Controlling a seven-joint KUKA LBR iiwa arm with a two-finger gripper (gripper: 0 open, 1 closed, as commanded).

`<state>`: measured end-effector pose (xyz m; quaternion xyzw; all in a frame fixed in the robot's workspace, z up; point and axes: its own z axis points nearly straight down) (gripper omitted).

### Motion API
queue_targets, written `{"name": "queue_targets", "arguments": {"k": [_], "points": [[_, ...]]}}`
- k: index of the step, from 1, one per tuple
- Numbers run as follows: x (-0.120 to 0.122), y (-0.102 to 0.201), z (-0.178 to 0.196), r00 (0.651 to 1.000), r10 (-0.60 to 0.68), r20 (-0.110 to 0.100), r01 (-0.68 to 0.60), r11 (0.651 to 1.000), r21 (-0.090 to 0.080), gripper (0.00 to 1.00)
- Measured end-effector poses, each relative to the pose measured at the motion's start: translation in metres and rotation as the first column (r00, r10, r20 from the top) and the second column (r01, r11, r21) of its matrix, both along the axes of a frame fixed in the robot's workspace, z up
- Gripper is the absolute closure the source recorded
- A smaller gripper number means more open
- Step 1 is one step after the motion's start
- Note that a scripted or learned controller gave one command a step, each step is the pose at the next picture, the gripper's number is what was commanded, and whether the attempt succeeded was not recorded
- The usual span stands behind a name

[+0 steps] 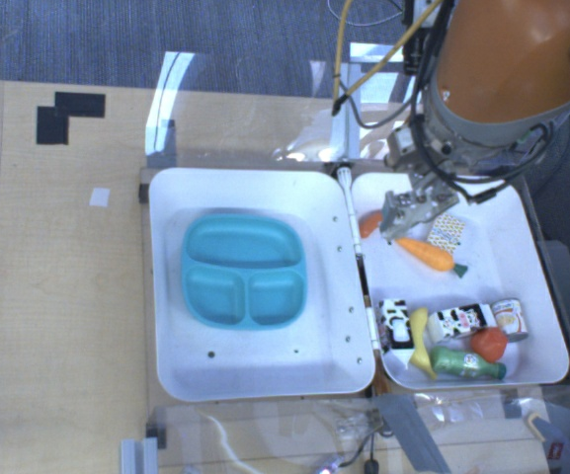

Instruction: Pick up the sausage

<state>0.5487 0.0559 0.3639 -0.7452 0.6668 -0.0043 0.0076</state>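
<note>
- gripper [406, 215] sits low in the upper part of the right bin [546, 294]; can't tell its state.
- the reddish-orange end just left of it looks like the sausage [368, 225].
- best to centre over that, clear of the carrot [427, 254] close below.

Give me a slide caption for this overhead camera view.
Gripper hovers in the right white bin near an orange-red sausage end and an orange toy carrot.

Two white bins [166, 265], one blue tray [245, 270], one carrot [426, 253], one banana [419, 339], one tomato [489, 344], one green bottle [467, 364].
</note>
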Motion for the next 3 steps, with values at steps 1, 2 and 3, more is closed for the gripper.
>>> {"name": "queue_targets", "arguments": {"k": [1,2,3], "points": [[0.096,0.041,0.049,0.969,0.249,-0.006,-0.249,0.969,-0.001,1.00],[0.040,0.057,0.073,0.909,0.417,-0.007,-0.417,0.909,-0.004,1.00],[-0.022,0.068,0.044,0.891,0.454,-0.010,-0.454,0.891,-0.005,1.00]]}}
